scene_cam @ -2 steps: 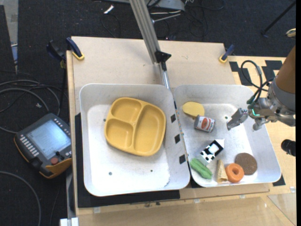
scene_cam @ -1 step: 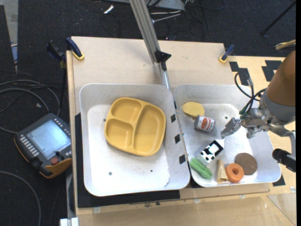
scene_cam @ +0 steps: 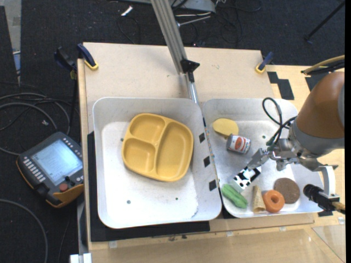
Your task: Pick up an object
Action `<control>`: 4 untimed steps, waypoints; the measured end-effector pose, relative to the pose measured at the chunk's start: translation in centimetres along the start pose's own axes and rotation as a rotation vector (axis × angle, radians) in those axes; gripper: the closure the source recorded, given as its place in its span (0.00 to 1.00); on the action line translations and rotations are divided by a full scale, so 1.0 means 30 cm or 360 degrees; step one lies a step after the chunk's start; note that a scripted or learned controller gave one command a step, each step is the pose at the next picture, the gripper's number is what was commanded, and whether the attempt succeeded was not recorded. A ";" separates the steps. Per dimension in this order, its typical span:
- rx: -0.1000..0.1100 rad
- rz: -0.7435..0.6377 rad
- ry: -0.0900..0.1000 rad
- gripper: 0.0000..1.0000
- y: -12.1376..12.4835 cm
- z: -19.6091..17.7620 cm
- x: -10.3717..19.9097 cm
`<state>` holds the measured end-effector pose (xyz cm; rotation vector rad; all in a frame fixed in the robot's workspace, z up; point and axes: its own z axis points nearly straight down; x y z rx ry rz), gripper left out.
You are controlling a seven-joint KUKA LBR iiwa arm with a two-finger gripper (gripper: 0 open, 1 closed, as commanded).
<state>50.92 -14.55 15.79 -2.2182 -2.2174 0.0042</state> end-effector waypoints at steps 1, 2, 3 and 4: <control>-0.0033 -0.0005 -0.0006 0.00 0.028 0.125 -0.020; -0.0042 -0.0001 -0.0009 1.00 0.033 0.090 -0.024; -0.0020 -0.0007 -0.0007 1.00 0.066 -0.107 -0.016; -0.0020 -0.0007 -0.0007 1.00 0.088 -0.312 -0.028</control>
